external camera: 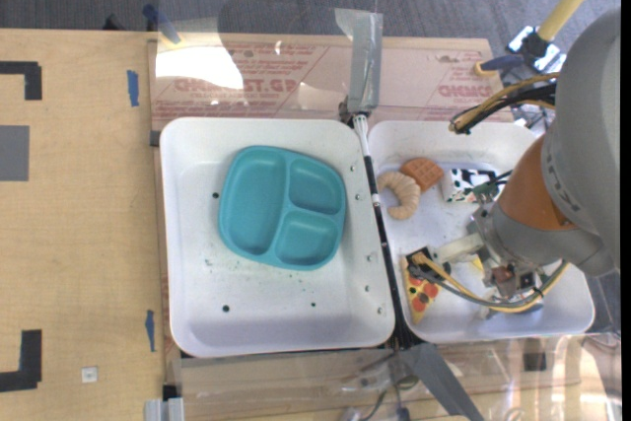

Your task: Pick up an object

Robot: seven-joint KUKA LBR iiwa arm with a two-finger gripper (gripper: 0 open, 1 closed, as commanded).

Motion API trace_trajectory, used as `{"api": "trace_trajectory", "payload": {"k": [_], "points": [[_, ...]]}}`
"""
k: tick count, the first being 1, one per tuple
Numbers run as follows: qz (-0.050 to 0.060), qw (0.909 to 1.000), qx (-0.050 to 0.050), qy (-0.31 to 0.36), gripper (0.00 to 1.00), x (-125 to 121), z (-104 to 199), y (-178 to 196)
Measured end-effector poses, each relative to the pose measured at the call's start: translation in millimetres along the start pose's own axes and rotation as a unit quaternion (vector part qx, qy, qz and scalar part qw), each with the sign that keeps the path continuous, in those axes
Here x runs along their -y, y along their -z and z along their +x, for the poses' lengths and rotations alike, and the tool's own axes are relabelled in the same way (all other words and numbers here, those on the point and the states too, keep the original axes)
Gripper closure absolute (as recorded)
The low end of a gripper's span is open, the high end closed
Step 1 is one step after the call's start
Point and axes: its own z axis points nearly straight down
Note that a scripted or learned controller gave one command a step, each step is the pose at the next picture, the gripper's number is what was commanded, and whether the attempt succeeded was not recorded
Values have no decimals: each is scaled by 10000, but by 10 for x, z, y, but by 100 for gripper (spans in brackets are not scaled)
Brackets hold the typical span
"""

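While the grey arm (582,143) covers the right bin (582,311), its gripper (503,276) hangs low there, finger state impossible to tell. Left of the gripper lie a curled croissant (402,194), an orange wedge (424,172) and a pizza slice (422,291).

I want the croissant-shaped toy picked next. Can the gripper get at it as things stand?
Probably yes. The croissant-shaped toy lies uncovered in the right bin, with only the orange toy piece touching its upper side. The arm is already low over that bin, just to the toy's right.
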Motion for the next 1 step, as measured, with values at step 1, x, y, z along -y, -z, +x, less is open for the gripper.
{"api": "trace_trajectory", "payload": {"k": [1], "points": [[4, 10000, -1, 9, 100, 2, 7, 108]]}}
